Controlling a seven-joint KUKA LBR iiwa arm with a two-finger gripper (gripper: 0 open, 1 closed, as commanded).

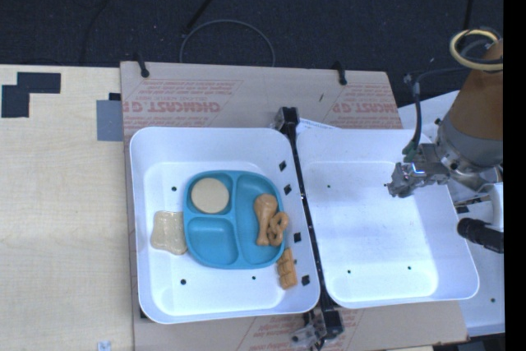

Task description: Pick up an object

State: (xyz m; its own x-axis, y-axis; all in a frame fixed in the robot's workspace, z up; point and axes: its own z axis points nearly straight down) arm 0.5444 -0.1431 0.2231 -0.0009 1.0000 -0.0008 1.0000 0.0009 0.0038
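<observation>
Still, the largest risk is the gap between tool and goods: the gripper (400, 179) hangs over the right bin (374, 292), near that bin's far right edge, while every pickable thing lies well off toward the other bin, past the divider (300, 201). A program that closes where the gripper now hangs would likely grasp nothing, since the floor beneath it is bare white plastic. The view is too small and cluttered at the wrist to tell whether the tool is apart or together, so I cannot say.

A second risk, if the arm crosses over: the blue tray (220, 247) is broad and shallow, and a pinch on its rim might tip it and spill what sits in it. The smaller pieces look low and flat, so a descent that is slightly off may push them aside rather than catch them.

Counted from largest to smallest:
- two white bins, the left bin (156, 168) being the one away from the gripper;
- one blue tray with compartments, in the left bin;
- one round pale disc (209, 195) in the tray's far compartment;
- one tan twisted piece (269, 219) in the tray's compartment nearest the gripper;
- one pale flat piece (168, 232) beyond the tray, farthest from the gripper;
- one small brown piece (286, 268) just beside the tray's near corner, close to the divider.
</observation>
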